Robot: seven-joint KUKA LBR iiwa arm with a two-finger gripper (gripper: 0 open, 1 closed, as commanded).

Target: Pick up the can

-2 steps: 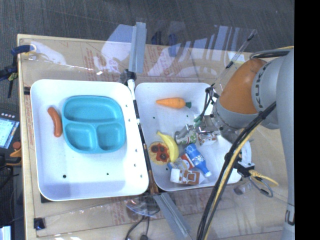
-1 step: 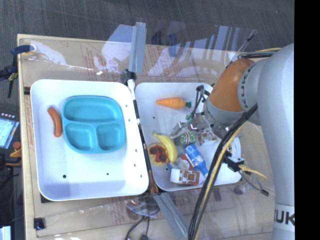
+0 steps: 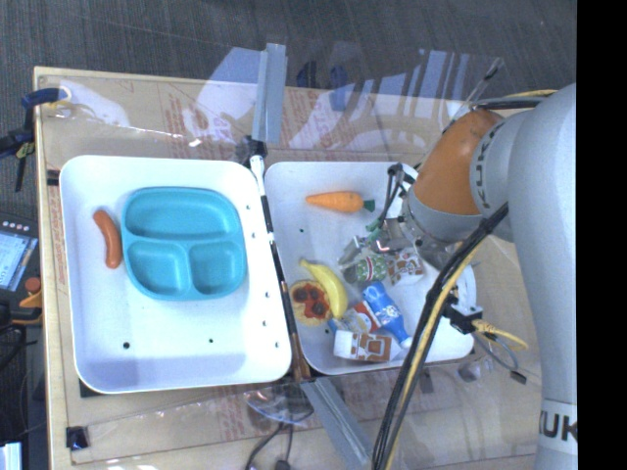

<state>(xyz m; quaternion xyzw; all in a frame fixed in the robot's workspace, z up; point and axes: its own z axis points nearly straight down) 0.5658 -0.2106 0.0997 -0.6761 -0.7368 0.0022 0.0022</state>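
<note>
The can [image 3: 375, 266] lies on its side in the middle of the right bin [image 3: 294, 225]; it is silver with a green and white label. My gripper [image 3: 384, 233] hangs under the grey wrist and orange band, just above the can's upper edge and seemingly touching or nearly touching it. The wrist hides part of the gripper and the bin's right side.
Around the can lie a carrot [image 3: 335, 202], a banana [image 3: 326, 284], a pizza slice [image 3: 312, 303], a blue packet [image 3: 385, 312] and a small carton [image 3: 361, 345]. The left bin holds a blue divided plate [image 3: 184, 240] and a sausage [image 3: 108, 238]. Cables [image 3: 431, 311] cross the right bin.
</note>
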